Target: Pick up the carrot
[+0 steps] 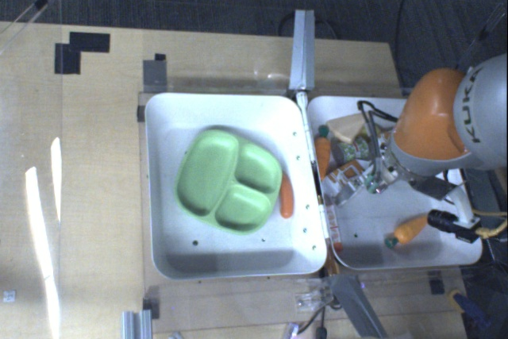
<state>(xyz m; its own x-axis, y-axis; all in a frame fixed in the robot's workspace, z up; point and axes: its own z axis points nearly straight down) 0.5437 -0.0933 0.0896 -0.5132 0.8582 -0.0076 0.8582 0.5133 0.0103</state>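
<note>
Three orange carrots are in view. One carrot (286, 198) lies in the left bin (171, 250), against the right side of a green divided plate (228, 180). A second carrot (323, 156) lies along the left wall of the right bin (444, 254). A third carrot (410, 230), with a green tip, rests near that bin's front. My gripper (351, 177) hangs low in the right bin's left half, just right of the second carrot. Nothing is visibly held in it.
The arm's orange band (429, 127) and grey wrist cover the right bin's back right. A tan, box-like item (346, 127) lies at the back of the right bin. A metal divider post (303, 52) stands between the bins.
</note>
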